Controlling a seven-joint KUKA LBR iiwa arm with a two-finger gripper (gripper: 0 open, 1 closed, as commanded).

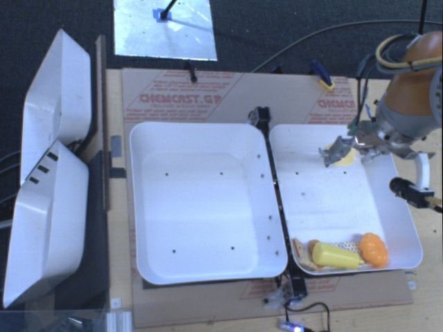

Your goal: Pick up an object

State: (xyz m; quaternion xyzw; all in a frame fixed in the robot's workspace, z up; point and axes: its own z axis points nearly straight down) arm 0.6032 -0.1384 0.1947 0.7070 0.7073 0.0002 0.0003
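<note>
Gripper (337,151), metal and two-fingered, hangs low over the far part of the right-hand shallow white plastic bin (398,213), at the end of the grey arm with its orange band (415,61). A small pale yellow object (346,157) sits right at the fingertips, touching or just under them. Whether the fingers are spread or pressed together I cannot tell, nor whether the yellow piece is truly between them.

By my reading, the step in hand is the grasp itself: the tool is down at a candidate item near the right bin's far wall, and no lift is evident yet. The next move calls for a firm closure on the yellow piece, then a straight rise clear of the bin's rim.

Other candidates lie well apart from the gripper, bunched in the right bin's near corner: a yellow elongated plastic piece (335,255), a round orange fruit-shaped toy (374,249) just beside it, and a small brownish bit (313,245) by the divider side.

For room, the middle of the right bin's floor is bare, so withdrawal toward the near side is unobstructed. The far wall stands close behind the fingertips, which leaves little margin there. To the left of the right bin, the other white bin (201,199) offers broad open floor.
</note>
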